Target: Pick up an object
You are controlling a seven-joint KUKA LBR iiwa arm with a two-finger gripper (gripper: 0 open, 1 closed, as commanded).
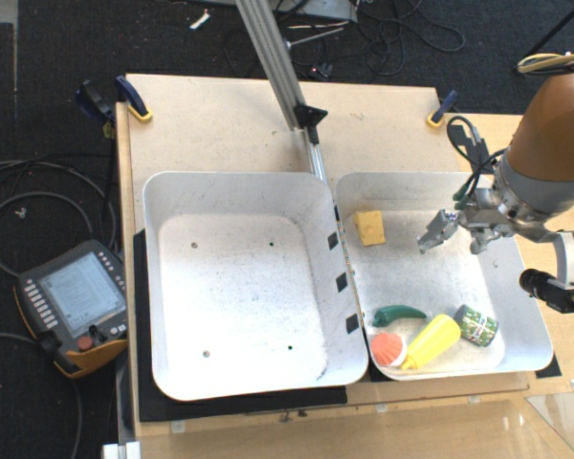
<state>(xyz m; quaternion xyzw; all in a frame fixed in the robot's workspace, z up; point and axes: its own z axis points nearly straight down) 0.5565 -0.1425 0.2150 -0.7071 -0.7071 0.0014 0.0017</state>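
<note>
The right bin holds several objects. A yellow block lies near its back left corner. Along the front lie a green curved piece, a yellow bottle, an orange-red ball and a small green can. My gripper hangs over the back right part of this bin, to the right of the yellow block and above the bin floor. Its fingers are spread open with nothing between them.
The left bin sits beside the right one, their walls meeting at the middle. A slanted metal pole rises from behind the bins. Clamps grip the bench's back corners. A teach pendant lies at left.
</note>
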